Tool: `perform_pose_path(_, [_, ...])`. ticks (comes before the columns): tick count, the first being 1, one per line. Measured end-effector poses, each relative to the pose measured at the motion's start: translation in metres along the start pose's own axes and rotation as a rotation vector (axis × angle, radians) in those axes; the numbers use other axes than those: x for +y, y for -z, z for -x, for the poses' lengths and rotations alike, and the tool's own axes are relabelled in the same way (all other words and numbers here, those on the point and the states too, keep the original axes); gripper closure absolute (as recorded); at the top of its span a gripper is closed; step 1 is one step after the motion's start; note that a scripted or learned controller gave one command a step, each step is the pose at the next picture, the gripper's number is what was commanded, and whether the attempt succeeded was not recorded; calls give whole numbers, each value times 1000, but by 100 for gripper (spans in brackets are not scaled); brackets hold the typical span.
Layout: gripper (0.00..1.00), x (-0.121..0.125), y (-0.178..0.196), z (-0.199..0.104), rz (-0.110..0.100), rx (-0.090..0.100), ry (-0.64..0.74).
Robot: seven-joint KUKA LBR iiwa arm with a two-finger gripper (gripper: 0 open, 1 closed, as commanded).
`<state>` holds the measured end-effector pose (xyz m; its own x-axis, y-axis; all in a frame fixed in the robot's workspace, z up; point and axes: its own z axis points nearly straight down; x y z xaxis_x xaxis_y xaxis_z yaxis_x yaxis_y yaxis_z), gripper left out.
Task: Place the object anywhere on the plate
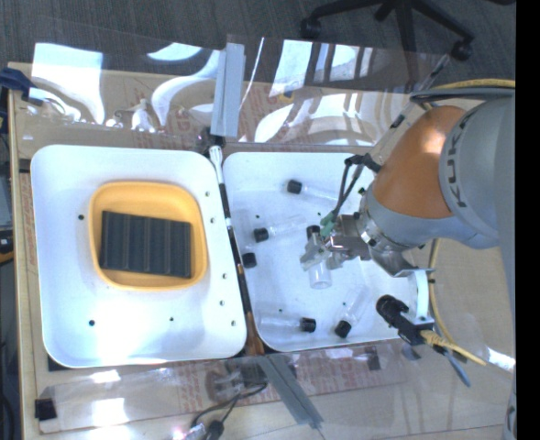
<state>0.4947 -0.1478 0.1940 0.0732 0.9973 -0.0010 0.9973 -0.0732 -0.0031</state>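
Scene: two shallow white bins sit side by side on a bench, seen from above at a slant.
Landmark: the yellow plate with a dark ribbed centre lies in the middle of the left bin.
Objects: several small clear vials with black caps lie scattered in the right bin, all well to the right of the plate; one clear vial lies near that bin's middle.
Arm: the grey arm with its orange band reaches over the right bin, far to the right of the plate.
Gripper: the gripper is low over the right bin, just above the clear vial; whether it is wide, narrow or gripping anything cannot be told.
Step in hand: probably the pick, since nothing rests on the plate.
Next move: likely secure one vial, lift clear of the bin walls, carry it left across the divider, and release over the plate.
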Motion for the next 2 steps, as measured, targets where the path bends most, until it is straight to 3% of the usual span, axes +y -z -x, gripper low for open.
perform_pose_path(1, [100, -21, -27, -33, -2, 1, 85])
perform_pose_path(2, [100, -27, -3, -120, -1, 0, 141])
